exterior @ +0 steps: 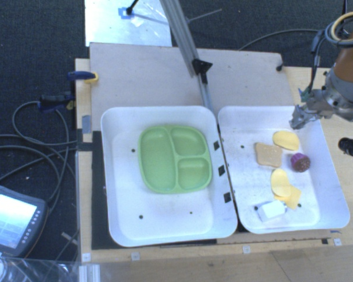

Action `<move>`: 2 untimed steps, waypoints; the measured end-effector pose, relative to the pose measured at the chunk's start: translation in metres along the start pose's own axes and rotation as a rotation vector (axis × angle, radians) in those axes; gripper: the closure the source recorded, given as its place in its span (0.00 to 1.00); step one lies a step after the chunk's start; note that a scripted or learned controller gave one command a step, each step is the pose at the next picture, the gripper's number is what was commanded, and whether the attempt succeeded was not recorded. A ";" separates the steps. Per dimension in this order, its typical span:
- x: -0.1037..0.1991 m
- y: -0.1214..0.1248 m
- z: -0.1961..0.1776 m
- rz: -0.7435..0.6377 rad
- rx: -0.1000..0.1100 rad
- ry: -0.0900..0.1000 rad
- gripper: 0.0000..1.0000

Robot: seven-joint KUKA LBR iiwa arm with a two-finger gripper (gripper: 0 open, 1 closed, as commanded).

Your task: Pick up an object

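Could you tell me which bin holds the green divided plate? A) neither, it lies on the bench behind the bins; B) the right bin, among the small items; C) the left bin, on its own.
C: the green divided plate lies inside the left bin, while the yellow pieces, tan slice and purple ball lie in the right bin.

**Arm low at the right bin's far corner**

The arm (348, 69) enters from the right, its orange band at the frame edge above the grey wrist. The gripper (298, 121) points down and leftward, its tip over the far right corner of the right bin (335, 213), just inside the rim.
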State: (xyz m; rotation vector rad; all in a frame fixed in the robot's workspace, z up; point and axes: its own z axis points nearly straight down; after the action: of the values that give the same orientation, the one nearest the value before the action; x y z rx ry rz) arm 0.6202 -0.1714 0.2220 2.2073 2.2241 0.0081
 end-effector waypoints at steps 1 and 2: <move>0.000 -0.008 -0.052 0.000 0.002 0.000 1.00; 0.000 -0.007 -0.069 0.000 0.005 0.001 1.00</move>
State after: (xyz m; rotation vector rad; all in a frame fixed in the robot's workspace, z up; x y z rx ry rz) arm 0.6130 -0.1713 0.2909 2.2107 2.2270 0.0043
